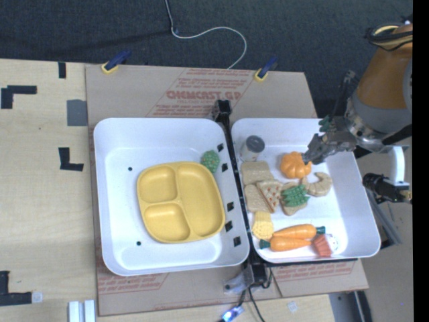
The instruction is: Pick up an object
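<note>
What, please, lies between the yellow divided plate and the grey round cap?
In the camera view, a green broccoli toy and the bins' adjoining rims.

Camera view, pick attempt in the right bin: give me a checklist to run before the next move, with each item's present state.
1. End effector over the right bin: ok, it sits just right of the orange pumpkin-like toy.
2. A target close at hand: ok, the tip meets the toy's right edge.
3. Toy seen between the fingers: not ok, no object shows there.
4. Finger opening: cannot tell, the tip is dark and small.
5. Room around the target: not ok, the toy is crowded by the bread slice to its left and the pretzel-like piece below it.
6. Yellow divided plate in the left bin, away from the arm: ok.
</note>
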Available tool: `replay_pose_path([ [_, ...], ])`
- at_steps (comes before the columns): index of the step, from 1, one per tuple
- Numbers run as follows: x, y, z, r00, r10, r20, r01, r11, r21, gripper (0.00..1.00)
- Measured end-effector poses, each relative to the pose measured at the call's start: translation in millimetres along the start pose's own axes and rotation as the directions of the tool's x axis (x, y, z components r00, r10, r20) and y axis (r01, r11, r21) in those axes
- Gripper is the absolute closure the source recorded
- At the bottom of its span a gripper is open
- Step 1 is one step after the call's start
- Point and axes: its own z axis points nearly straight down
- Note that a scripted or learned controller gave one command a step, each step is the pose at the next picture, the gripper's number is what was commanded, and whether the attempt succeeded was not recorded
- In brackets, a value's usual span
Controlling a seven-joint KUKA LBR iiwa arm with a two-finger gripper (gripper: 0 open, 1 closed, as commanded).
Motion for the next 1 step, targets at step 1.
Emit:
replay_pose_path([
  [1, 41.3, 36.7, 16.7, 1.0, 0.0, 0.001, 0.0, 1.0, 0.001, 1.0],
])
